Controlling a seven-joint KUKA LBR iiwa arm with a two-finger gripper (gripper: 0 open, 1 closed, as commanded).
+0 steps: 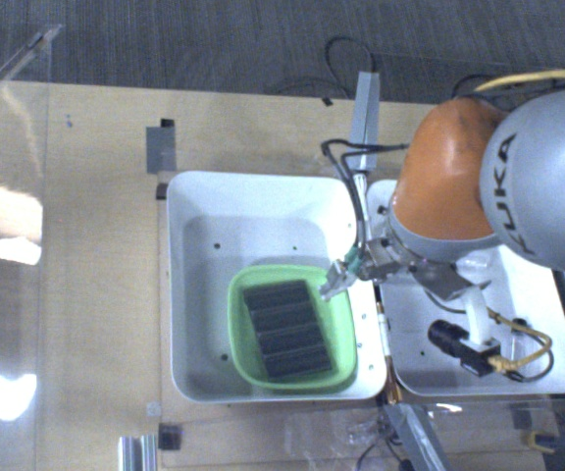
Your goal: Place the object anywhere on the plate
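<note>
1 green plate [339,346] bears 1 dark object [286,330]; pincer [339,278] state: cannot tell.

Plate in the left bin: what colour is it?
Light green, a squarish plate with a dark ridged object lying on it; seen in the camera view.

The counter [77,341] carries two white bins side by side. The left bin [199,224] contains a green plate [336,337] with a dark ridged object [287,330] lying on it. The arm [498,180] extends over the right bin [547,361]. The pincer [339,278] sits above the plate's right rim.
</note>
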